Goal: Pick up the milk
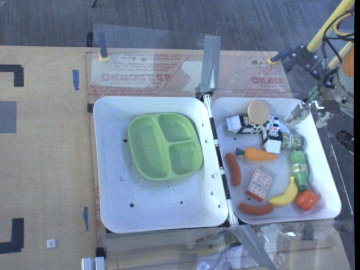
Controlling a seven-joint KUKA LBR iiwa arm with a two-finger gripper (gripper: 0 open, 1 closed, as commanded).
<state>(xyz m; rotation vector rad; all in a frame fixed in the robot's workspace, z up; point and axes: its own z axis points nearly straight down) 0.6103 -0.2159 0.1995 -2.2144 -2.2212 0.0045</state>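
Note:
The milk (272,134) is a small white carton with black cow patches. It lies in the upper middle of the right bin (332,193), among other toy foods. My gripper (307,115) hovers over the bin's upper right corner, to the right of the milk and slightly behind it. Its two silver fingers (295,115) stand apart, open, with nothing between them.
Around the milk lie a tan round disc (259,111), a white and black box (238,124), a carrot (260,154) and a green bottle (299,169). Nearer the front are two sausages (233,169), a red box (259,184), a banana (285,196) and a red pepper (306,200). The left bin (112,196) holds a green divided plate (165,146).

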